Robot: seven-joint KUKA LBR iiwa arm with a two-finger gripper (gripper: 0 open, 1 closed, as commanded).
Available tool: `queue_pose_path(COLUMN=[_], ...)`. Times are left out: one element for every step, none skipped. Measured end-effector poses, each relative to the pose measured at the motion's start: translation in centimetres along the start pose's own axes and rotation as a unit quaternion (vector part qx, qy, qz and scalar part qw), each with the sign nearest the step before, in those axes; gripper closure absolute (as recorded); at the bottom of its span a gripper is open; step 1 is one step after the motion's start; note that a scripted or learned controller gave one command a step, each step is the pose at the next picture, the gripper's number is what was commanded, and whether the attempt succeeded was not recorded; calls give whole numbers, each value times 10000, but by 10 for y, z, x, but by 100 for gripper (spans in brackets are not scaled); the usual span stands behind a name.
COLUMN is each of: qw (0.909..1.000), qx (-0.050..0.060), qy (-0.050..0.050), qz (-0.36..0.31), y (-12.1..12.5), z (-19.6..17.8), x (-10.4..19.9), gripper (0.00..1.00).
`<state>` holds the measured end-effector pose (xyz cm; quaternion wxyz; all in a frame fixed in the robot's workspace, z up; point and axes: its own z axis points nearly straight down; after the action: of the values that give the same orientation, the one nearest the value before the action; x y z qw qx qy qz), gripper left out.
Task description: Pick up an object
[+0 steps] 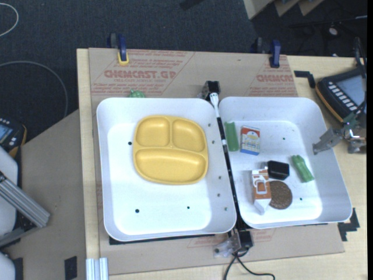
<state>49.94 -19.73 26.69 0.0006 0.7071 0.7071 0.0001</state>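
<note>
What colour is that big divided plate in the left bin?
The divided plate is pale yellow all over, plain with no pattern; the camera view from above shows it clearly.

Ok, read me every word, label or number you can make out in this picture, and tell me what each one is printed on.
"CHEMCAST G P": red print on the brown board behind the left bin.
"CHEMCAST": red again on that board behind the right bin, cut off partway.
Small boxes in the right bin: print too small to read.
Handheld screen at right: unreadable.
</note>
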Motion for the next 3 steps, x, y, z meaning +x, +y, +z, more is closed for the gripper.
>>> queue_pose_path(qw=[10000,10000,10000], qx=[76,-5,-10], qy=[42,2,-4], qz=[-23,0,6], y=[-23,-20,-20], z=[132,166,158], x=[64,88,88], gripper=[0,0,100])
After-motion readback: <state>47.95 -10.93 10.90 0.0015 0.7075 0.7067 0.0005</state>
